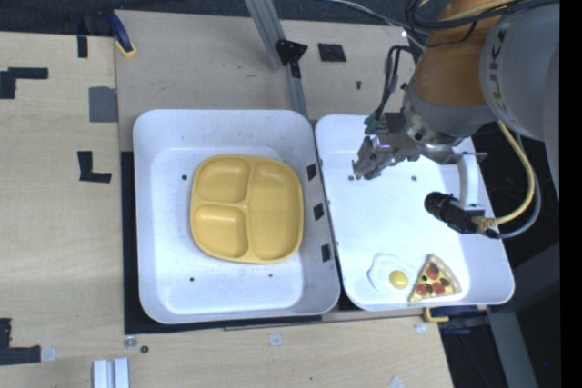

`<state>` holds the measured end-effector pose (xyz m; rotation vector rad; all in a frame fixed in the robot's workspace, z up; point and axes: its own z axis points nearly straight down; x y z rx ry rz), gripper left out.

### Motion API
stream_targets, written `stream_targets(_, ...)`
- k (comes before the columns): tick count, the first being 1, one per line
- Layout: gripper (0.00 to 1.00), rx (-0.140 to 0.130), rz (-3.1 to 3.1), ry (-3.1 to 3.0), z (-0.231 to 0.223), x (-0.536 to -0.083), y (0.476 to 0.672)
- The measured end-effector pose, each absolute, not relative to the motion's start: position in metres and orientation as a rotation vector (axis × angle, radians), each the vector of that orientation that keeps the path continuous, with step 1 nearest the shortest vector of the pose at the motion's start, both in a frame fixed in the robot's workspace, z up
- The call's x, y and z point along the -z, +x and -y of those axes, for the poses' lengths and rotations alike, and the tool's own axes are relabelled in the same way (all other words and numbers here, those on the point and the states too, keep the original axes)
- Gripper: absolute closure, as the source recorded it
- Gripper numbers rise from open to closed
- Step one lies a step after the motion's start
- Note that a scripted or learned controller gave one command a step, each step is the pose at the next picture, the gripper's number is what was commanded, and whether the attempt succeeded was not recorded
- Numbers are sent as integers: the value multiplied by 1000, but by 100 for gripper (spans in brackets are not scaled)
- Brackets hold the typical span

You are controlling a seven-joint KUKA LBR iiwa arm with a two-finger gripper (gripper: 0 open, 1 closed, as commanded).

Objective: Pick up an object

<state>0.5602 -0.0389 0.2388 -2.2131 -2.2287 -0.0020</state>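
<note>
Camera view: claw hangs over the right bin, its grip unreadable; toy fried egg and pizza slice lie touching at that bin's near edge.

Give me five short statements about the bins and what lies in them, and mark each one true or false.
1. The yellow divided plate lies in the left bin. True.
2. The pizza slice lies on the plate. False: it lies in the right bin.
3. The fried egg lies beside the pizza slice. True.
4. The tool is over the left bin. False: it is over the right bin.
5. The plate has compartments. True.
</note>
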Motion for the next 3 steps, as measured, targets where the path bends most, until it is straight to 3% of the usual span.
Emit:
stream_targets(2, 100, -1, 2228, -2214, -48, -220, 609)
stream_targets(3, 100, 3, 2228, -2216, -88, -231, 646)
